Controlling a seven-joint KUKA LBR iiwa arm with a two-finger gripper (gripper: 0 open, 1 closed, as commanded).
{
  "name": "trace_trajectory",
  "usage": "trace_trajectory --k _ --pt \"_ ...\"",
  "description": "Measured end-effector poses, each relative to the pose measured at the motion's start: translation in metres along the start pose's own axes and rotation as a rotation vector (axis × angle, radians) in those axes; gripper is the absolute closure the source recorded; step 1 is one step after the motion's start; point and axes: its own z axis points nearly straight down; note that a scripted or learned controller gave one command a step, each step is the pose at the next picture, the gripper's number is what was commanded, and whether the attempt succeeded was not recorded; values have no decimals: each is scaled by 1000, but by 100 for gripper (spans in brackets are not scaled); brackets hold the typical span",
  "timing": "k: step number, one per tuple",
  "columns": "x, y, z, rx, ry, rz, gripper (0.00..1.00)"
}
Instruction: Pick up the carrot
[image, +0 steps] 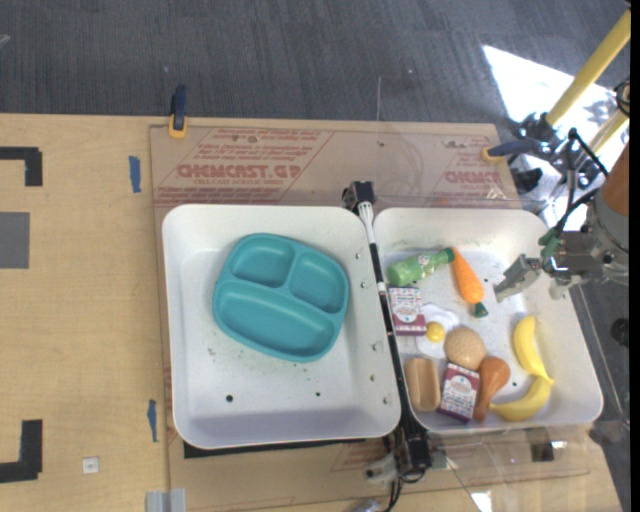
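Observation:
The carrot (467, 279) is orange with a small green stub at its near end. It lies in the right bin (585, 345), towards the back and near the middle, pointing slightly left of straight back. My gripper (517, 275) hangs over the same bin just to the right of the carrot, a short gap away from it and above the bin floor. The arm comes in from the right edge. Nothing is visibly held.
A green toy vegetable (420, 266) lies just left of the carrot. Nearer the front are a small red-and-white box (406, 308), a fried egg (436, 332), a bun (464, 347), a hot dog (423, 384), a drumstick (490, 380) and a banana (530, 370). A teal divided plate (282, 296) sits in the left bin (190, 380).

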Motion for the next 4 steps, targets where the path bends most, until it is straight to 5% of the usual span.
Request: trace_trajectory --k 1,2,3,4 --pt "13 44 160 -7 -1 -10 0" --pt "0 111 169 -10 -3 120 0" --pt "-1 113 156 -18 -10 117 100" --pt "-1 112 157 -14 -10 117 0"
